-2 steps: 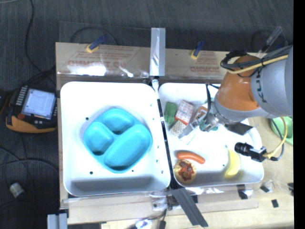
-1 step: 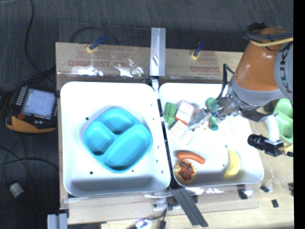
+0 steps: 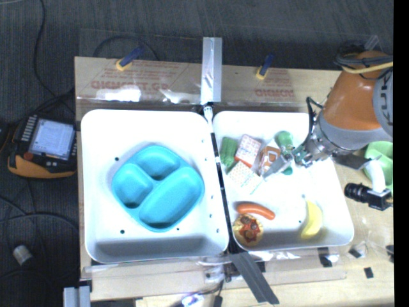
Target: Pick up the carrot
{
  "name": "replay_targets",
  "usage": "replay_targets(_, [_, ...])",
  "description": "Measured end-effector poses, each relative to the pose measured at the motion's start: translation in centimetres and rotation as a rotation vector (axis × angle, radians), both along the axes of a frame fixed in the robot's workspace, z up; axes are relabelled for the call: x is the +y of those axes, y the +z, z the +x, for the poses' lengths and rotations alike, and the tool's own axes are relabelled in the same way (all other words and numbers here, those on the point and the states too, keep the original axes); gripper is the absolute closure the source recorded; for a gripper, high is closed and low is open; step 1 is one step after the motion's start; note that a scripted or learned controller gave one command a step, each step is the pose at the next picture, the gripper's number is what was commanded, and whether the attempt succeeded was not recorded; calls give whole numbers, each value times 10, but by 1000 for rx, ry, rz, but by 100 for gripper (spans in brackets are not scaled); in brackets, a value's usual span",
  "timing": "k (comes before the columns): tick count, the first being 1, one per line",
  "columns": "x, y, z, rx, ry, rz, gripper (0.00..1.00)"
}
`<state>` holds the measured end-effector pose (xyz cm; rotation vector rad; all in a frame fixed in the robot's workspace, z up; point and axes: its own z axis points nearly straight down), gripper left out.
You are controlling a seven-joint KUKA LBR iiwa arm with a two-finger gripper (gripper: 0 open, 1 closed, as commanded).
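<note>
Your only writing is faint red print on the clear sheet (image 3: 192, 85) taped along the tabletop's (image 3: 307, 78) far edge, too blurred to read. The small packets in the right bin (image 3: 332, 190) carry red and white print, and you cannot read that either.

Your end effector (image 3: 295, 155) sits over the right bin's far half, toward its right wall, low among the clutter. It is right against a silvery packet (image 3: 273, 164) and a dark green item (image 3: 283, 138); you cannot tell whether it is gripping anything, or whether it is spread or closed, since the wrist and the clutter blur together there. The arm (image 3: 358, 110), grey with its orange band, comes in across the tabletop's right edge.

The carrot (image 3: 255, 210) lies on the right bin's floor in the near half, close to the divider between the bins, roughly parallel to the near wall. It is well apart from the end effector. Just nearside of it, nearly touching, sits a round red and yellow item (image 3: 248, 229) in the bin's near left corner. A banana (image 3: 312, 219) lies toward the near right corner, with bare floor between it and the carrot. A green vegetable (image 3: 228, 152) lies along the divider farther back.

The left bin (image 3: 102, 235) holds a blue divided tray (image 3: 158, 187), with bare white floor around it.
</note>
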<state>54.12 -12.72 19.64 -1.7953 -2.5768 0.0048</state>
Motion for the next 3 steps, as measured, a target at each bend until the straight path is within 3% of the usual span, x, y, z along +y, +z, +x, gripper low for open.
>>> replay_targets(1, [19,-77,26,-38,168,-10,0])
replay_targets(2, [67,-14,-57,1,71,3,0])
replay_targets(3, [55,40,-58,0,111,2,0])
